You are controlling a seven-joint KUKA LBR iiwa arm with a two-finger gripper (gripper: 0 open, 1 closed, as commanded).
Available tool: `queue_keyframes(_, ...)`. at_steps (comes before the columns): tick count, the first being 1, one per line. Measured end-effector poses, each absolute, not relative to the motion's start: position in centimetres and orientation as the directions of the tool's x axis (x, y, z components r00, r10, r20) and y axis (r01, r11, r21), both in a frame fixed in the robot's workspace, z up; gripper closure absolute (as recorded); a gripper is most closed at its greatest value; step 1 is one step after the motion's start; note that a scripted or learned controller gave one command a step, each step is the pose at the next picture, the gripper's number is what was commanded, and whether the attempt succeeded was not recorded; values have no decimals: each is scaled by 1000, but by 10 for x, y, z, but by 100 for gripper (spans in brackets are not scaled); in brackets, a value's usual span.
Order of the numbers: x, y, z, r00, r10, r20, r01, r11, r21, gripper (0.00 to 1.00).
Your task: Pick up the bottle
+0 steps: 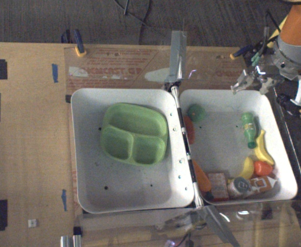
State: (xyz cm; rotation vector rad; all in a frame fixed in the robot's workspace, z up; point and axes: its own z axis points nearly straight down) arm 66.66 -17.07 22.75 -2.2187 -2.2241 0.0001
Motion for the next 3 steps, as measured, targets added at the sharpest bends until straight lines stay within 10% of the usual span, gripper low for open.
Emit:
queue_keyframes(1,625,-214,106,-17,1000,1,1000,17,0,0)
queue_keyframes(2,664,-171,132,-25,1000,-1,1000,25,4,0)
queue_keyframes(3,633,-172,90,154,988,17,988,-154,9,0)
